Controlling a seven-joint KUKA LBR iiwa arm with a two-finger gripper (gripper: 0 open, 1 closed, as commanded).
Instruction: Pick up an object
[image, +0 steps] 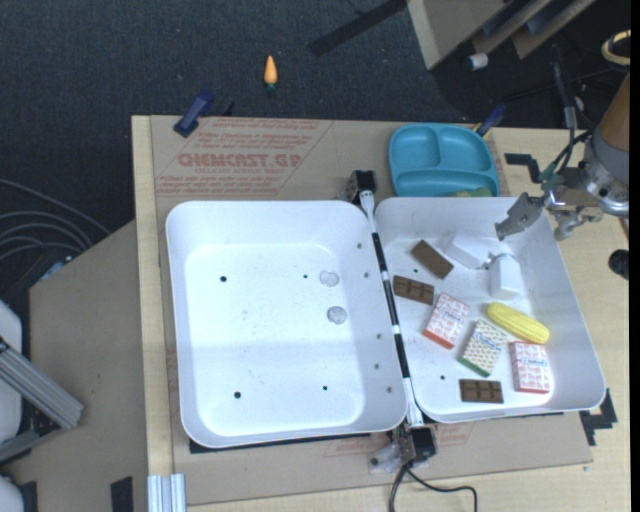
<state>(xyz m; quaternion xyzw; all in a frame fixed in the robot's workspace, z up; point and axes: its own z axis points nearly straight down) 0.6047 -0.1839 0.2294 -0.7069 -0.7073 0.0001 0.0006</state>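
Observation:
The right bin (575, 330) holds several small items. Among them are a yellow corn cob (517, 323), two brown bars (432, 259) (413, 290), a dark chocolate piece (480, 391), three patterned wafer packs (446, 320) (485, 347) (530, 366) and two white pieces (467, 248) (502, 277). My gripper (542, 218) hangs over the bin's far right corner, above and to the right of the white pieces. Its fingers stand apart, open, with nothing between them.
The left bin (190, 300) has two small clear discs (330, 279) (337, 315) on its floor. A blue divided tray (443, 160) lies behind the right bin. A blue clip (193, 113) and a small orange item (270, 70) lie at the far left.

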